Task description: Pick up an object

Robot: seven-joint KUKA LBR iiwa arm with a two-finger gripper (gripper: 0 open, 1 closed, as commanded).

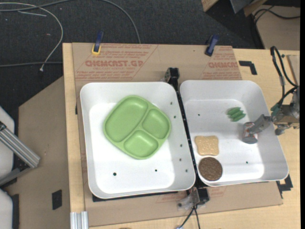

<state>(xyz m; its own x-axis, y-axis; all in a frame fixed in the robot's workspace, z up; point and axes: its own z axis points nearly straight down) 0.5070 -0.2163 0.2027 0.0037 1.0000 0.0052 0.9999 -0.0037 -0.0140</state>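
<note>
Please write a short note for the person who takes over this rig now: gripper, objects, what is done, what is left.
Gripper: low in the right bin, near its right side; nothing seen between its fingers.
Objects: green piece, cracker and brown cookie lie in the right bin. Green plate lies in the left bin.
Done: nothing lifted yet.
Left: grasp one object and lift it.

Fixed overhead camera, slanted down

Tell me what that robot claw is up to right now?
Gripper low in the right bin, nothing seen held. Green piece close behind it. Cracker and brown disc lie apart.
</note>
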